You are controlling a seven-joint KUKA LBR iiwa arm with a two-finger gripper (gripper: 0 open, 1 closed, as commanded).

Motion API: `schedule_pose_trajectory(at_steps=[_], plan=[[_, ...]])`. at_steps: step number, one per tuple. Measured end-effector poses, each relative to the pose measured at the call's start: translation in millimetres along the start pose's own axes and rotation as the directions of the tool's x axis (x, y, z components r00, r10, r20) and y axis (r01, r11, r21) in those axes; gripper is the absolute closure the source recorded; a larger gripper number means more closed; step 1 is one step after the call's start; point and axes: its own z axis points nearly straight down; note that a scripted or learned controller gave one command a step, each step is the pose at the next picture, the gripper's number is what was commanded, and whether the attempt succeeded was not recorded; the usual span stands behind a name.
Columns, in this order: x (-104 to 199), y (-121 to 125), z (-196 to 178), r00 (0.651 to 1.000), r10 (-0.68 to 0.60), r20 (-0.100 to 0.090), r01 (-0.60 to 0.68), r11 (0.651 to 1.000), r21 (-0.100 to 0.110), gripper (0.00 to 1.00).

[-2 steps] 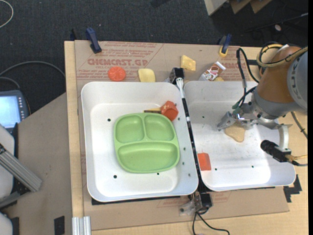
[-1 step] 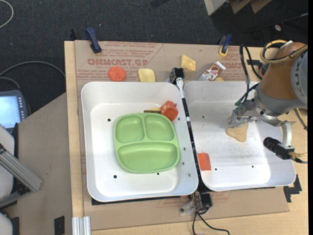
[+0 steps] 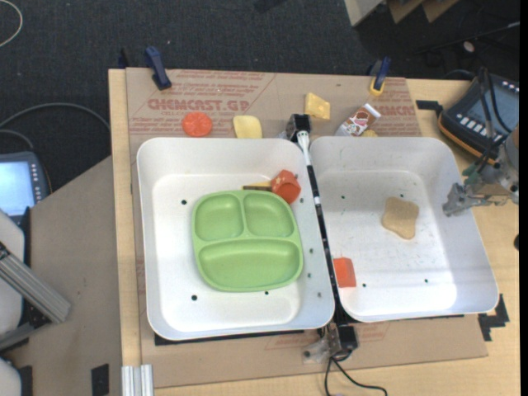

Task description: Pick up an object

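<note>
One fixed camera looks down on the bench [image 3: 247, 97] from above, at a slant, from the near long side. It stands far enough off to take in both bins whole: the left bin [image 3: 157, 221] sits a little left of centre, the right bin [image 3: 462, 246] toward the right edge. The bench's far edge lies near the top (dark floor [image 3: 124, 15] shows beyond it), and its near edge runs close to the bottom of the frame.
</note>
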Motion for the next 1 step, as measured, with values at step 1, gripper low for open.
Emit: schedule_pose_trajectory(at_steps=[1], plan=[[60.1,-1.5,-51.5,1.0,-0.013,-0.007,0.013,1.0,0.001,1.0]])
